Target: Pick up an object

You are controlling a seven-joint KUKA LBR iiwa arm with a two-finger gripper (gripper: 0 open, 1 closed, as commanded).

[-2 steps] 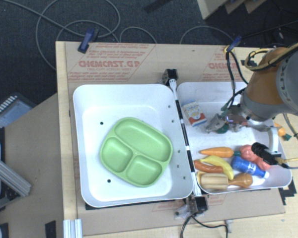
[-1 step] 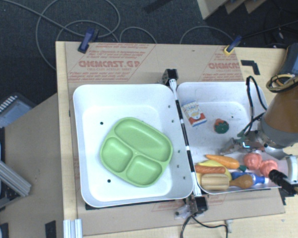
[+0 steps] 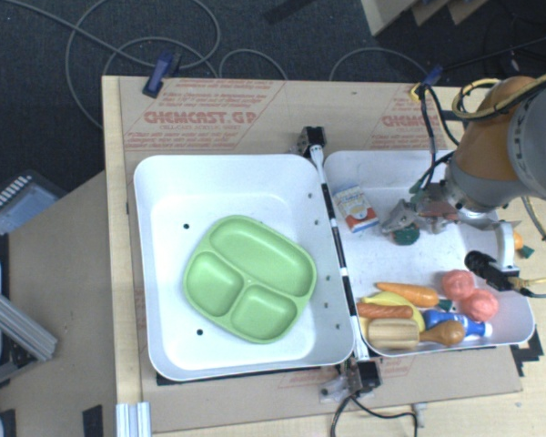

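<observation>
Partly hidden: green object under hand.

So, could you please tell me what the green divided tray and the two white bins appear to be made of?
The green divided tray looks like moulded plastic with a smooth, semi-matte finish: uniform colour, rounded compartment edges, soft highlights. The white bins also seem to be plastic, perhaps thin formed sheet, given their rounded corners and faint sheen, though that is uncertain.

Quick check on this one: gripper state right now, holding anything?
Gripper: low in the right bin, just above a small dark green object; open or closed cannot be told, and no grasp is visible.
</observation>
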